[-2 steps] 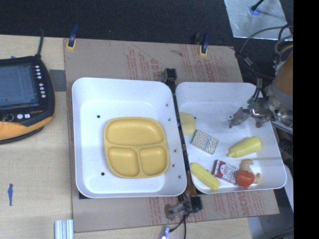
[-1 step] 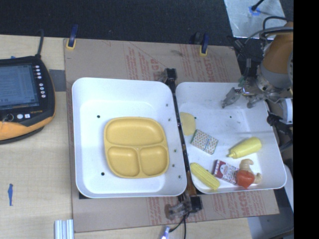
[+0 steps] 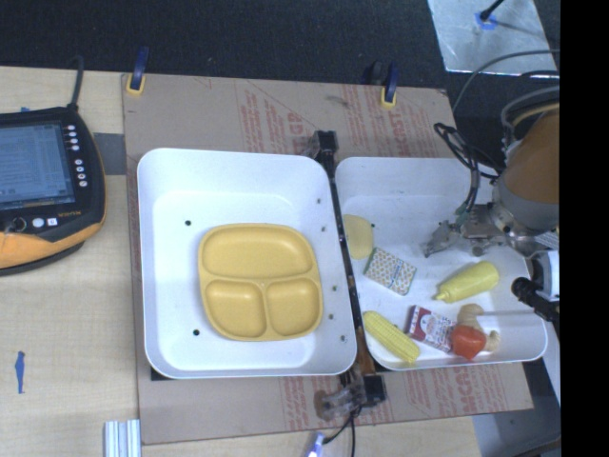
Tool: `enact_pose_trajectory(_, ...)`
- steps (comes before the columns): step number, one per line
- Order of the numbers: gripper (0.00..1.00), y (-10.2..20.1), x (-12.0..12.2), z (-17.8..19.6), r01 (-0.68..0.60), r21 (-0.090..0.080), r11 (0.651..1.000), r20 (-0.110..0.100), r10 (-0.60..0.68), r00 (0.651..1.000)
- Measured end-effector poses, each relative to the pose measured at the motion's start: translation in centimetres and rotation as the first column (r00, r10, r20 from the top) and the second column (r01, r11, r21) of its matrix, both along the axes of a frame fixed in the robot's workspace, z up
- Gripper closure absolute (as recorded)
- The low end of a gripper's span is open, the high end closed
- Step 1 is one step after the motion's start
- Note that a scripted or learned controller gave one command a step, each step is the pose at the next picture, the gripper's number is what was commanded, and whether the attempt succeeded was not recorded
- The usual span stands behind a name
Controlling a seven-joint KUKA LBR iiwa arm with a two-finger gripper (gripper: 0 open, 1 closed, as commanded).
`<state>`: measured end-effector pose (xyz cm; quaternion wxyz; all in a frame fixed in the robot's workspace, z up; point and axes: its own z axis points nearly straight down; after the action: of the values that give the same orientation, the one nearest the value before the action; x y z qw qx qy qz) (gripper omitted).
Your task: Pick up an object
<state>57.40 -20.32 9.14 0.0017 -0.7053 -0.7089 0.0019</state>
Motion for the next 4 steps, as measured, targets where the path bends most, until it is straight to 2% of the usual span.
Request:
enact_pose_trajectory(1, 0.00, -0.9, 1.4, 6.7, 0.001, 0.000, 1.000, 0.003, -0.001, 1.000)
enact_pose_trajectory(2, 0.00, 2.9, 8.3, 7.8, 0.001, 0.001, 1.000, 0.003, -0.001, 1.000)
enact_pose_trajectory(3, 0.00, 2.3, 1.7, 8.3, 0.000, -0.001, 1.000, 0.001, 0.000, 1.000)
enact_pose_trajectory(4, 0.00, 4.6, -3.8, 7.2, 0.001, 0.000, 1.000, 0.000, -0.001, 1.000)
